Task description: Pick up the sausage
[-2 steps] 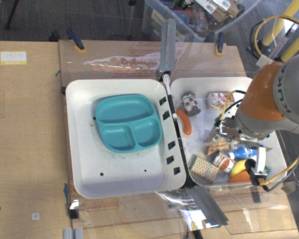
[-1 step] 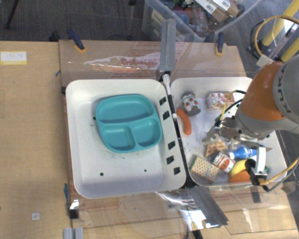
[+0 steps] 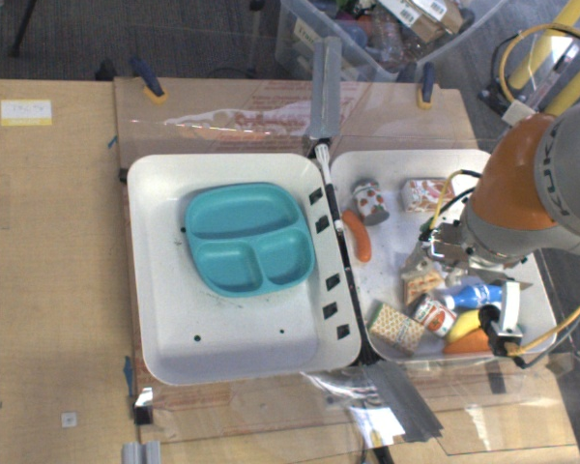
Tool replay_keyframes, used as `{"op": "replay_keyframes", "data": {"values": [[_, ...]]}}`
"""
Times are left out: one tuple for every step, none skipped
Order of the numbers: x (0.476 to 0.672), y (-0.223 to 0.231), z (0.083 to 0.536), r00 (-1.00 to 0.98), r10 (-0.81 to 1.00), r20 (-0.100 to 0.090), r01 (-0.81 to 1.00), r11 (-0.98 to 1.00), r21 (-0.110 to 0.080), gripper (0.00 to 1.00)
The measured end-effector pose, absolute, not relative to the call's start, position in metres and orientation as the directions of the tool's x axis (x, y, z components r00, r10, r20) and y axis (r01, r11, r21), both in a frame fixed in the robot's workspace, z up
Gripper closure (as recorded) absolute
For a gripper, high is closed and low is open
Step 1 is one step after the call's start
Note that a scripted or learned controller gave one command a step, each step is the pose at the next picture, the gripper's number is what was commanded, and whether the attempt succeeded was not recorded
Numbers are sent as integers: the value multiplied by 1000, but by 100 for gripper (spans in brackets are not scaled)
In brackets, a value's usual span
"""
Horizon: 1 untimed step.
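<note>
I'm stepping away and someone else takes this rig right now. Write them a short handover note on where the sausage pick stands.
End effector: low over the middle of the right bin, among the clutter there; its finger state is not readable from above.
Sausage: orange-red, lying loose by the right bin's left wall, beside the divider, just below a small grey figure. It sits well left of the end effector, not touching it.
Left bin: holds a teal divided plate.
Done: nothing visible; sausage not picked.
Left: move left to the sausage, grasp, lift.
</note>
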<state>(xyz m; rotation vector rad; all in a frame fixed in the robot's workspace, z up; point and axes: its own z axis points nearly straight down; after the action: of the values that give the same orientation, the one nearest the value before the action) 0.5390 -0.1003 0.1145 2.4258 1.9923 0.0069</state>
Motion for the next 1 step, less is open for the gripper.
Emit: {"op": "replay_keyframes", "data": {"values": [[539,-100,115,195,981,2,981,-195,4,0]]}}
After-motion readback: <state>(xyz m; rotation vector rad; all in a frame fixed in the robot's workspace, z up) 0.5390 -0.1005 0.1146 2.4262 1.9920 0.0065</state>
